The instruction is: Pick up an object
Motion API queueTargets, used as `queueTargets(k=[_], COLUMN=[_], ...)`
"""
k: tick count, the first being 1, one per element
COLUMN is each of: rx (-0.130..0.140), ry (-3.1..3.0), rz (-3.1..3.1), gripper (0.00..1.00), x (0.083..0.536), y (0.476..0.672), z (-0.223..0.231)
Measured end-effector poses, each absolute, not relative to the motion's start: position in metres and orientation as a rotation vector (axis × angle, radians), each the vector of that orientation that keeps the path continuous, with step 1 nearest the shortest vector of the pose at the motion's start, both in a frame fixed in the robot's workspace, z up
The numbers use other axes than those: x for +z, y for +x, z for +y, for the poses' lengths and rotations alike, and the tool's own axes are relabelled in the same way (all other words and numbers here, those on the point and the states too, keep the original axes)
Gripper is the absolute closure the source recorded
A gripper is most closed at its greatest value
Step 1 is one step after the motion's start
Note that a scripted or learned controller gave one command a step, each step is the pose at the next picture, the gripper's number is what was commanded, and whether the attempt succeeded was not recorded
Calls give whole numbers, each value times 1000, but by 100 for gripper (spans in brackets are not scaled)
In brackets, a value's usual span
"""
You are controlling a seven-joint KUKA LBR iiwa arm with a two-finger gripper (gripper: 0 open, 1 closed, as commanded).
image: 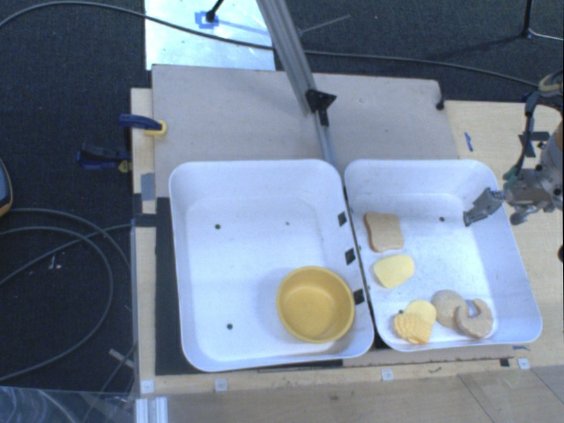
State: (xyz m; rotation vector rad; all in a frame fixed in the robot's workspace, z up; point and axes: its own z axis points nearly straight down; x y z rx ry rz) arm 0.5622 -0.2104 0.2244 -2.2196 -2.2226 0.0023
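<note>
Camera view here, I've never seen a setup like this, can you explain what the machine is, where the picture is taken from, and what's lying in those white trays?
One camera looks down at a slant on a bench with two shallow white bins. The robot arm reaches in from the right; its hand sits at the right bin's upper right edge, with nothing visibly held. The left bin holds a yellow bowl. The right bin holds a tan toast slice, a pale yellow piece, a ridged yellow piece and two tan pieces near the front.
</note>
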Motion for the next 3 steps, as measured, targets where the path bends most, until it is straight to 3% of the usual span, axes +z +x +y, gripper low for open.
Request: queueTargets(k=[2, 3], rx=[2, -2], ry=[-2220, -2224], rz=[-2220, -2224], gripper=[0, 100], x=[119, 133], y=[564, 565], z=[-204, -204])
